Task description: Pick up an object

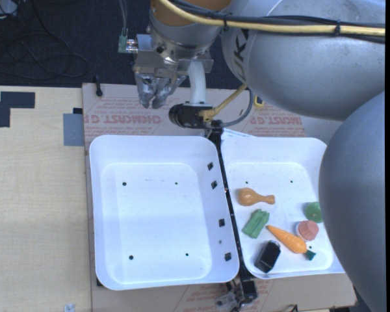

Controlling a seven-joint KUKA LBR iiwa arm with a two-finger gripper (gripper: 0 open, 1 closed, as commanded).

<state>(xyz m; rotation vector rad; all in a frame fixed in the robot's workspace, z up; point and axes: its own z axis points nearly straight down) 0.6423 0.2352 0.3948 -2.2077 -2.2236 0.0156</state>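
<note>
Above left bin (104, 174), jaws (155, 97) blurred, state unclear; arm (312, 44) hides right bin (273, 149) edge; carrot (287, 238) visible.

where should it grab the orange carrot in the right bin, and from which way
Probably the thick middle of the carrot, coming straight down with the fingers across its width. It lies flat and slanted, tapering toward the upper left, and the black block sits close below it.

Two bins, six small things

Left bin (110, 155), right bin (299, 149): one drumstick (255, 197), carrot (287, 238), green stalk (255, 223), black block (268, 257), pink disc (307, 230), green lump (313, 210).
</note>
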